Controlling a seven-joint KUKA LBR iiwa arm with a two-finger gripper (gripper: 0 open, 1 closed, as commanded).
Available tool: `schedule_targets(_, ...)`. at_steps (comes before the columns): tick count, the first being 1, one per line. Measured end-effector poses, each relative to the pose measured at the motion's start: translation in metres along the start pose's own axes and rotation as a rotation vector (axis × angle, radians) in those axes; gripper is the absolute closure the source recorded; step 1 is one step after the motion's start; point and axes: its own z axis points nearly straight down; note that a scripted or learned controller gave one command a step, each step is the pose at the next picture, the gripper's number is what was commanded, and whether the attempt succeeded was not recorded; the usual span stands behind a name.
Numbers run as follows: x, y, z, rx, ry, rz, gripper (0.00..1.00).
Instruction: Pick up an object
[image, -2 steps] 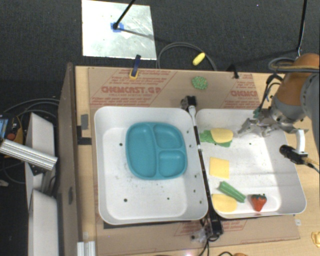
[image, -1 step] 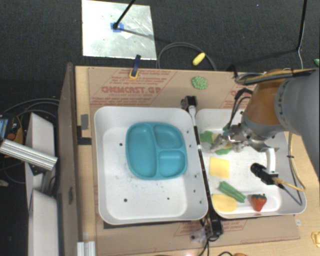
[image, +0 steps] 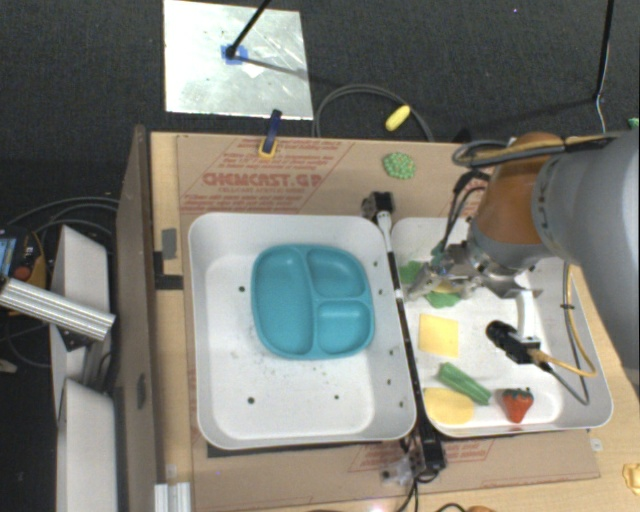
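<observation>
My gripper (image: 446, 272) hangs low over the far left part of the right bin (image: 588, 402). It is right above a green leafy piece (image: 441, 296), and a second green piece (image: 410, 272) lies just to its left. Whether it touches either one is hidden by the wrist. Nearer the front lie a yellow square slice (image: 438, 335), a green pickle-like stick (image: 463, 382), a yellow round piece (image: 449, 405) and a red strawberry (image: 517, 403). None of these is lifted.
The left bin (image: 215, 330) holds a blue divided plate (image: 312, 300). Beyond the bins, on the cardboard, lie a green knobbly disc (image: 399, 165) and a small yellow piece (image: 398, 118). The arm covers the right bin's far right corner.
</observation>
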Motion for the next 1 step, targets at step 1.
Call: schedule_targets(1,-0.0037,0.0404,-0.0005,-0.003,-0.001,0.001,0.00)
